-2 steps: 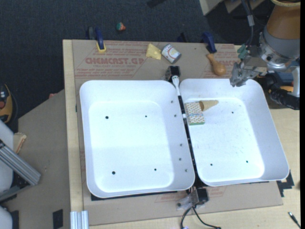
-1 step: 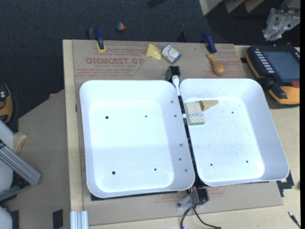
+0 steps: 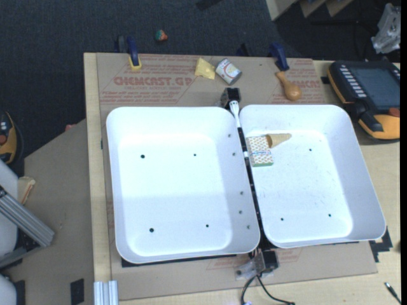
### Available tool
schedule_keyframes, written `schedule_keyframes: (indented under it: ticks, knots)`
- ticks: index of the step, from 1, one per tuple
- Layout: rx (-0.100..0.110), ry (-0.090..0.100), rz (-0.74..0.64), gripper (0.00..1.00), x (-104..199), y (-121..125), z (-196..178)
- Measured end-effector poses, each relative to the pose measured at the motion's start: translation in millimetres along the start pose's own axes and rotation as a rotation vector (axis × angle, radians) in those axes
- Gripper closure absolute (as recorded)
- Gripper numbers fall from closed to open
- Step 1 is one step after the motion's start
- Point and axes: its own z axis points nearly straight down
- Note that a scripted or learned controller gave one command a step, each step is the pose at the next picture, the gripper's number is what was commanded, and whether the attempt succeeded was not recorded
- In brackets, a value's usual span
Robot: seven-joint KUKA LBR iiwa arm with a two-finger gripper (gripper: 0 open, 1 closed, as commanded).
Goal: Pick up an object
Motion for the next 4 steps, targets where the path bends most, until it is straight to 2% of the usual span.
schedule_keyframes:
  ticks: [1, 2, 3, 4]
  knots:
    - [0.009, 0.0, 0.002, 0.0, -0.9, 1.9, 5.5]
    - [0.02, 0.004, -0.005, 0.0, 65.9, 11.1, 79.3]
    - [0.022, 0.003, -0.005, 0.0, 138.5, 17.4, 192.4]
    - [0.006, 0.001, 0.002, 1.0, 133.5, 19.0, 174.1]
